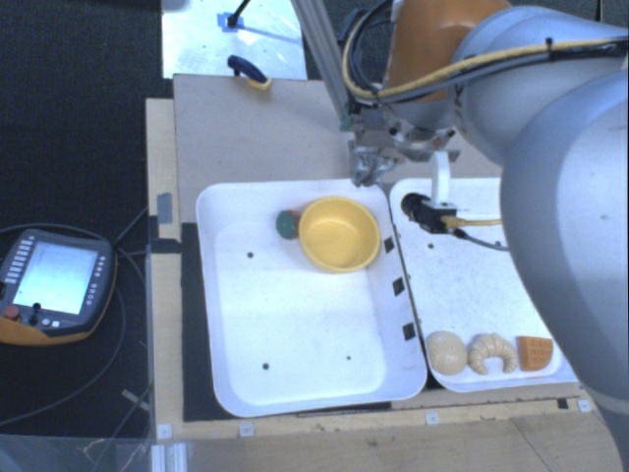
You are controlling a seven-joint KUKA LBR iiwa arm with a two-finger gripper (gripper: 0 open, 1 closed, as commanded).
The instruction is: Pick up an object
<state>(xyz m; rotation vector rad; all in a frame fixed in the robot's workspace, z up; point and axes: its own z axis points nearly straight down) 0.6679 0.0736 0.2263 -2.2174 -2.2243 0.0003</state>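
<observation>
A yellow bowl [339,233] sits upright in the far right part of the left bin [295,362]. A small dark green object [286,224] lies against the bowl's left side. In the right bin [472,283], along its near edge, lie a pale round bun [445,351], a croissant [492,353] and an orange wedge [536,352]. My gripper [369,170] hangs over the far rim between the two bins, just beyond the bowl, with nothing seen in it.
The big grey arm covers the right bin's far and right side. A black cable fitting [423,211] hangs over the right bin. A teach pendant [49,283] lies on the floor at left. A blue and yellow clamp [248,70] rests on the bench's far edge.
</observation>
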